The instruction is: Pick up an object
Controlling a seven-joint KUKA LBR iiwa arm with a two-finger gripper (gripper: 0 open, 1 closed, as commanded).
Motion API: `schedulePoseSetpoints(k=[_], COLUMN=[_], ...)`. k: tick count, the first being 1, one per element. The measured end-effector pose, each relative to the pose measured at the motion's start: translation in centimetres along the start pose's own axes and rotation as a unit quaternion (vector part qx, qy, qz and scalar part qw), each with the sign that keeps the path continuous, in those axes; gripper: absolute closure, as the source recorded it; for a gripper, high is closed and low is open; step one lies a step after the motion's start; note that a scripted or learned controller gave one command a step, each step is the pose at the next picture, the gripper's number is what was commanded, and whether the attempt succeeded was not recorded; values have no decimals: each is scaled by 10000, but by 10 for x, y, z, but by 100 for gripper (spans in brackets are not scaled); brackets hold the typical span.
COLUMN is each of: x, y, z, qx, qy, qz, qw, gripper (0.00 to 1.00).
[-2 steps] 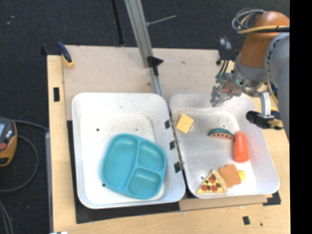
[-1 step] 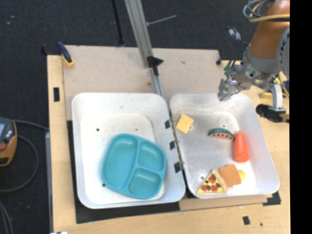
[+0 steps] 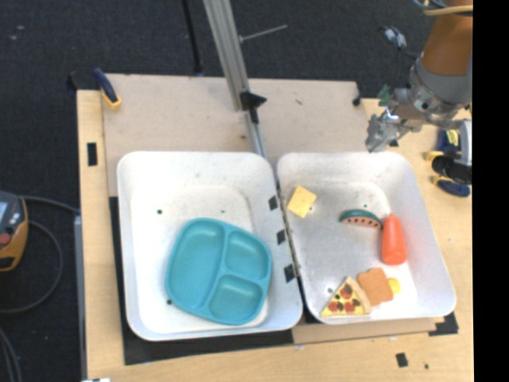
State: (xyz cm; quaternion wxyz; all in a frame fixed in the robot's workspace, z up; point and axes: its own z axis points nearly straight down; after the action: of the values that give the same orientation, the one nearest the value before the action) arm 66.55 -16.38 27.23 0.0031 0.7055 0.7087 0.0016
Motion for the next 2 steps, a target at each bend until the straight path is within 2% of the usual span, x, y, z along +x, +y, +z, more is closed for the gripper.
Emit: schedulePoseSetpoints(k=[1, 2], x=[54, 112], y=[-1, -1], z=[-6, 5], qx=[20, 33], qy=[14, 12], qz=[-12, -12], qw=[10000, 10000], gripper=[100, 100])
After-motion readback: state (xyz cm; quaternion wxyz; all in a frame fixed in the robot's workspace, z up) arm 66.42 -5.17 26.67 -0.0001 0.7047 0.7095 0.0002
